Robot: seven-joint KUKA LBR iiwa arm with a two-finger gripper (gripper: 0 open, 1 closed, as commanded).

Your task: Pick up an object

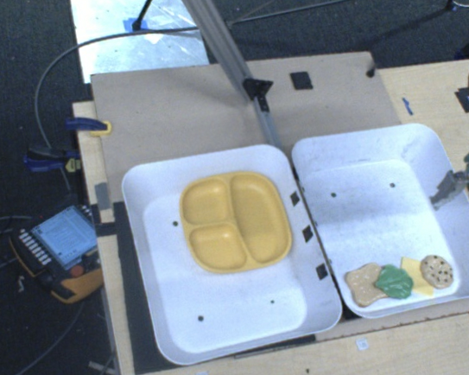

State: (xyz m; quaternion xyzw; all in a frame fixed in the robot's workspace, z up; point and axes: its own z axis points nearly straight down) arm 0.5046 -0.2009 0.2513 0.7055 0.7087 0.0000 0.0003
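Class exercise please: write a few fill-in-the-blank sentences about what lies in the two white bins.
1. The yellow divided plate lies in the ____ bin.
2. The plate has ____ compartments.
3. The cookie lies in the right bin, near its ____ edge.
4. The green piece lies between the cookie and the ____ piece.

Missing words: left; three; front; tan

**Bench condition as observed from overhead**

Two white bins are seen side by side. A yellow divided plate (236, 221) lies in the left bin (176, 322). In the right bin (362, 163), four items are grouped at the near edge: a tan cookie (363, 284), a green piece (394, 281), a yellow wedge (416, 273) and a chip cookie (437, 270). The gripper (457, 184) is located at the right rim.
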